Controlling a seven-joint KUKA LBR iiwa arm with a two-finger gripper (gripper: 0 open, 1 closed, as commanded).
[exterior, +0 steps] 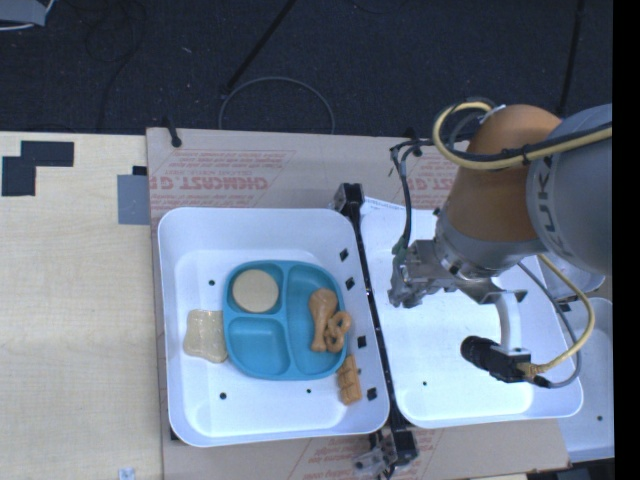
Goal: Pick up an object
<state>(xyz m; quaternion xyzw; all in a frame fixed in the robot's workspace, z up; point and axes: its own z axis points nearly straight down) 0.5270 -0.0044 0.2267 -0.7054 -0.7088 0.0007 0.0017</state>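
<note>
The grey arm (500, 198) reaches in over the right bin (440, 388), and its bulk hides much of that bin's far half. The left bin (190, 258) holds everything there is to pick. A blue divided plate (262, 353) sits in its middle, with a round tan disc (254, 290) and a pretzel-shaped piece (328, 320) in its compartments. A pale lump (205, 335) touches the plate's left edge, and a small brown chunk (348, 380) lies just beside its near right corner.

The gripper (403, 293) hangs over the right bin close to the shared wall. I cannot tell whether it is wide or narrow. The pretzel-shaped piece is nearest, toward the view's left across that wall. Its long axis runs roughly parallel to the wall.
</note>
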